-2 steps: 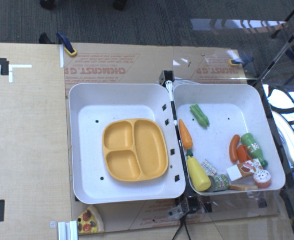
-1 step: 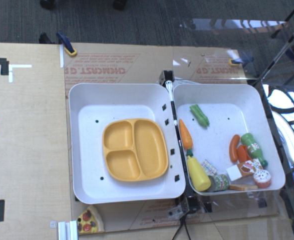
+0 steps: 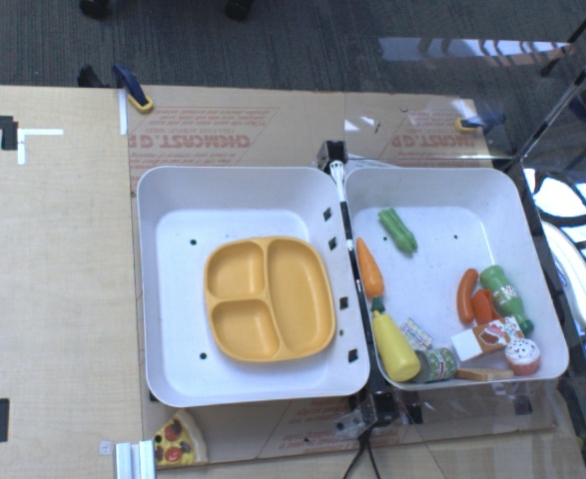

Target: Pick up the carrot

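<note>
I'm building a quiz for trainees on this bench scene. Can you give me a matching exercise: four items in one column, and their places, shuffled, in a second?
Items:
1. carrot
2. yellow divided plate
3. green pepper
4. yellow bottle

Places:
A. middle of the left bin
B. upper part of the right bin, lying apart from the other food
C. against the right bin's left wall, halfway down
D. near the right bin's lower left corner

Pairs: 1-C, 2-A, 3-B, 4-D
</note>
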